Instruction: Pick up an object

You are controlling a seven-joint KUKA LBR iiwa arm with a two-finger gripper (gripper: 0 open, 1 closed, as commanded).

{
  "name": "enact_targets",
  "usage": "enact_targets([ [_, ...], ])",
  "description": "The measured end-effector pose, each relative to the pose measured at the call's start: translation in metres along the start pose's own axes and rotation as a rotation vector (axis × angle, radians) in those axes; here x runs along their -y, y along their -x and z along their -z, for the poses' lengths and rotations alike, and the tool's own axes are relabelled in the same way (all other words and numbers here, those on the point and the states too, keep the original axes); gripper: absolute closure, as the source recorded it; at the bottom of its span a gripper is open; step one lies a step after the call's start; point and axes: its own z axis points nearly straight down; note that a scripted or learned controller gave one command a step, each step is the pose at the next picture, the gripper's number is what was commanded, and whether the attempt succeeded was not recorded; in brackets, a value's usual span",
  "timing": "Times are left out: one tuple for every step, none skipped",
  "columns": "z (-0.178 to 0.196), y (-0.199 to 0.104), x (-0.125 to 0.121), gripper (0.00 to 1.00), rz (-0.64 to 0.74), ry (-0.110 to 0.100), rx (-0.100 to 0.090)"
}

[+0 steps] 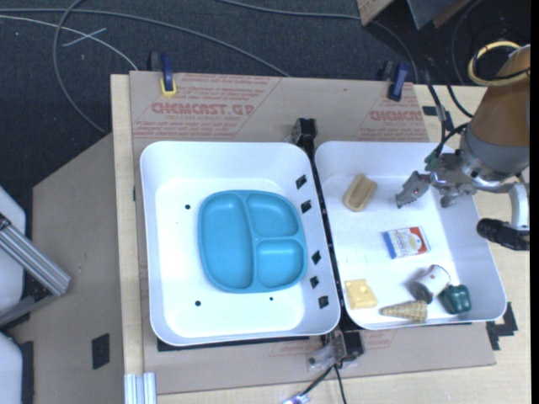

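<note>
Gripper (429, 185) open and empty over the right bin (484, 263), tan block (360, 193) just beside it, small card (406, 242) near below it, blue tray (252, 240) well apart

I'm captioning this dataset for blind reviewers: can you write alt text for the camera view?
The gripper hangs over the right bin, near a tan block, above a small blue-and-white box, cheese wedge and cone. The left bin holds a blue divided plate.
</note>
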Motion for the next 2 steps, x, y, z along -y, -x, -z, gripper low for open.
enact_targets([
  [-0.058, -0.003, -0.008, 0.0, 0.002, 0.0, 0.0],
  [-0.043, -0.002, -0.01, 1.0, 0.001, 0.008, 0.002],
])
